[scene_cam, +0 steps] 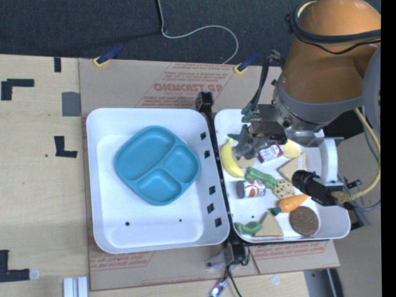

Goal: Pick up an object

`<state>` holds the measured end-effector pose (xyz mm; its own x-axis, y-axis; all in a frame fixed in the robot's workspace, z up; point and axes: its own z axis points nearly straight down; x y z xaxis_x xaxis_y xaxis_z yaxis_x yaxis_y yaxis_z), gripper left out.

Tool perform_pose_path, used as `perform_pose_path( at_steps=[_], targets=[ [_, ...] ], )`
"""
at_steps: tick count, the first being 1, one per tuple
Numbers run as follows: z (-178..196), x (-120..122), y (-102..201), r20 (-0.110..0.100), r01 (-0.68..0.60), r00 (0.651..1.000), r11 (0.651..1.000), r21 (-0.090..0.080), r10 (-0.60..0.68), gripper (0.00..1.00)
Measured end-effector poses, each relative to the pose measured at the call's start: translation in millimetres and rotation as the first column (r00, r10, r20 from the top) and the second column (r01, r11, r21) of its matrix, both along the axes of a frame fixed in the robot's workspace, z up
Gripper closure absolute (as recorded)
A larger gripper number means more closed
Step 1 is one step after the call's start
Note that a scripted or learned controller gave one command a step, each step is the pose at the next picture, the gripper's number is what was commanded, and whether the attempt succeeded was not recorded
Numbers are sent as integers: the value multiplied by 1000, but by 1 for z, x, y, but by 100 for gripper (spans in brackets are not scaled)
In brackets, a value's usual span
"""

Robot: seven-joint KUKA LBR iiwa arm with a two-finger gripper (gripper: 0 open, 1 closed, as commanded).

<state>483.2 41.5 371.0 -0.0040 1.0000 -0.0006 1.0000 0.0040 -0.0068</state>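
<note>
One arm [322, 73] low over right bin [337, 231]

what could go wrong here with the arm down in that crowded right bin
1. The end effector sits low among tightly packed items: the banana, the purple packet and the green piece lie close together, so it may pinch two at once or knock a neighbour aside.
2. It works near the right bin's left wall, so a finger could catch that rim.
3. The banana is curved and may slip out.
</note>
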Motion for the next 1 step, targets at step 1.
perform_pose_path(
  at_steps=[1],
  targets=[
    [40, 1, 6, 9, 1, 1000, 1000, 1, -1, 100]
  ],
)
